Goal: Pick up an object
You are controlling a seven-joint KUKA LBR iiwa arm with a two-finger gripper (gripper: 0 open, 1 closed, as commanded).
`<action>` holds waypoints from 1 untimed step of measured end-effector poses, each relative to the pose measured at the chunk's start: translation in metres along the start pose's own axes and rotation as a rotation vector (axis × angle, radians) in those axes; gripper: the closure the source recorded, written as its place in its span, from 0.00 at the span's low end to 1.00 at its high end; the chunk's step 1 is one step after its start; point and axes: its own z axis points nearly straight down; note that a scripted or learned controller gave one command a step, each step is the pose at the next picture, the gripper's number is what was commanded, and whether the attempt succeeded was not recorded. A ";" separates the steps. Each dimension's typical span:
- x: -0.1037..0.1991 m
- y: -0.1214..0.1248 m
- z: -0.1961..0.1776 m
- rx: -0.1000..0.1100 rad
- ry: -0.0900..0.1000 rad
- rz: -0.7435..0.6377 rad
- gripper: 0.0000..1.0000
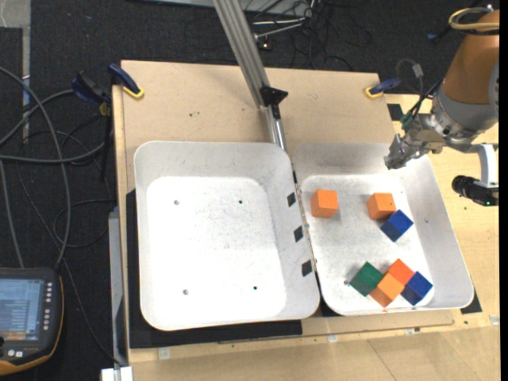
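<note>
above right bin (444, 236): pincer (394, 162), no writing

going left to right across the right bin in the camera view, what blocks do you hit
lone orange block → green block → orange block near the far side → blue block beside it → blue block at the near edge. The two orange blocks in the near cluster overlap, so omitted.

One fixed camera looks down at a slant from above the surface (333, 105), taking in both bins (214, 161).
</note>
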 end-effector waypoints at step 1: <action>0.003 0.001 -0.064 -0.002 0.000 -0.003 1.00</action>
